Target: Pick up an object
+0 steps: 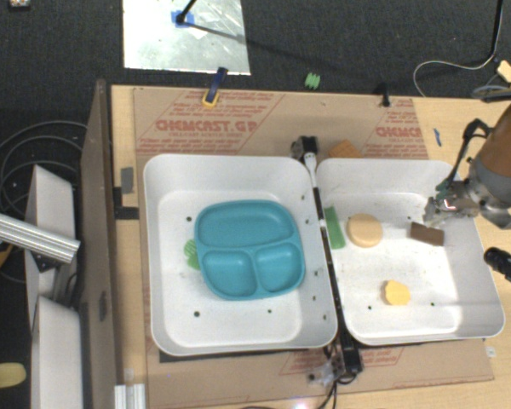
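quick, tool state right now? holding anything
tool: cannot be told; it sits over the right bin at its far right side, just above the brown block, and nothing can be seen gripped in it.

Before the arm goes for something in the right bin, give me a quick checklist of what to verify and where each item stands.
1. Targets present in the right bin: ok. A tan round piece, a yellow round piece, a brown block and a green strip.
2. Gripper over the right bin: ok, near its far right side.
3. Nearest target: ok, the brown block lies just below the gripper.
4. Fingers open or shut: cannot tell.
5. Pieces spaced apart: ok, none touch.
6. Green strip graspable: not ok, it hugs the bin's left wall.
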`<action>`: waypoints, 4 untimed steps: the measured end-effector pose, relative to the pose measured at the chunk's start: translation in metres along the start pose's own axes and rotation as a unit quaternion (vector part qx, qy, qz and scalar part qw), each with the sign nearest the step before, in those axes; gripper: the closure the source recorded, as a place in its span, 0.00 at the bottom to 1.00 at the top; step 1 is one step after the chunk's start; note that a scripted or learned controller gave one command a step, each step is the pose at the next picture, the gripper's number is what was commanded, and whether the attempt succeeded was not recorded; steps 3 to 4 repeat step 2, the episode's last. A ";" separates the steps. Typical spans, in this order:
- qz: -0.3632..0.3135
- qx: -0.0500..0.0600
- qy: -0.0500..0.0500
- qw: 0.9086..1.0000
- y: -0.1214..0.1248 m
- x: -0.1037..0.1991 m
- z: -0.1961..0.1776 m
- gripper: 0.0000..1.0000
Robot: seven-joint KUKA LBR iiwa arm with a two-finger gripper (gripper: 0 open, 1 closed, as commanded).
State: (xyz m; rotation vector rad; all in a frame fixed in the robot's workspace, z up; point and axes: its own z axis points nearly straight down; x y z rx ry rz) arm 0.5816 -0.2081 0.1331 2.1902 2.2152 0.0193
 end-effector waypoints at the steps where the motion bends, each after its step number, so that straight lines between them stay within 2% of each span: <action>1: -0.001 -0.002 0.000 1.000 0.001 0.000 -0.011 1.00; 2: -0.001 -0.002 0.000 1.000 0.001 0.000 -0.010 0.00; 4: -0.001 -0.002 0.000 1.000 0.001 0.000 -0.010 0.00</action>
